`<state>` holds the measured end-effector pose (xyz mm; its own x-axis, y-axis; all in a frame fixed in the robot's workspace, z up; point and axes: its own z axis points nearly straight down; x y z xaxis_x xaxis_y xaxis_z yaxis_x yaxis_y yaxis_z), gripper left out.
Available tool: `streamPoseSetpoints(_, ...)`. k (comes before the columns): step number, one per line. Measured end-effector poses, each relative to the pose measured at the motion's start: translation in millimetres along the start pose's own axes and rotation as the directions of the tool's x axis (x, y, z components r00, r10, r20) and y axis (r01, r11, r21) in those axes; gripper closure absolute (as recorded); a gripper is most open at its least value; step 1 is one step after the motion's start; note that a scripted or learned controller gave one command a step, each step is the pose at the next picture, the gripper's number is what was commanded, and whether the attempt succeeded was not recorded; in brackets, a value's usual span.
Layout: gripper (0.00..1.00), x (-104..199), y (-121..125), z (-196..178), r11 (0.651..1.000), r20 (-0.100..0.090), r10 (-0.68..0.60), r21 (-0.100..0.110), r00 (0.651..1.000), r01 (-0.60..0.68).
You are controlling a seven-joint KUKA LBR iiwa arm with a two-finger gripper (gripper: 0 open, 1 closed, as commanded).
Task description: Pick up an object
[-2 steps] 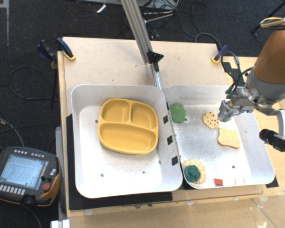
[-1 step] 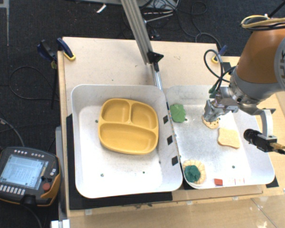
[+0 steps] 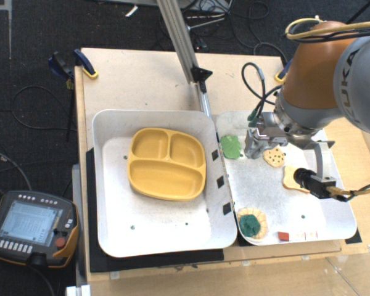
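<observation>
Two white bins are sitting side by side on the bench. Nearest the camera in the right bin: a small red-and-white piece lying along the front rim, and a green-and-tan round item at the front left corner, well apart from the arm. The left bin is holding just a yellow divided plate, lying flat near its middle.

Going further back in the right bin: a tan flat piece is partly under a black cylindrical part of the arm's hardware, then a spotted cookie-like disc, then a green lump against the left wall by the divider. The gripper is hanging low over the bin's far half, between the green lump and the cookie, near both. Cannot tell whether it is spread or pinched; nothing is visibly caught in it.

Judgement: the arm is reaching in from the right and coming down on the far cluster because three candidates are bunched there; green lump or cookie looks like the target. No grasp confirmed yet. Risk: the green lump is sitting tight to the wall, so little room on that side.

Farthest back, a metal pole is slanting up from the bins' divider.
</observation>
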<state>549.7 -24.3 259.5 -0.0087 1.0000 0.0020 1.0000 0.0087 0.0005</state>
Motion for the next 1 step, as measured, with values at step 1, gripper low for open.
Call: streamPoseSetpoints(1, 1.0, 54.3, -2.4, -2.8, 1.0, 0.0, 0.001, 0.0, 1.0, -0.001)
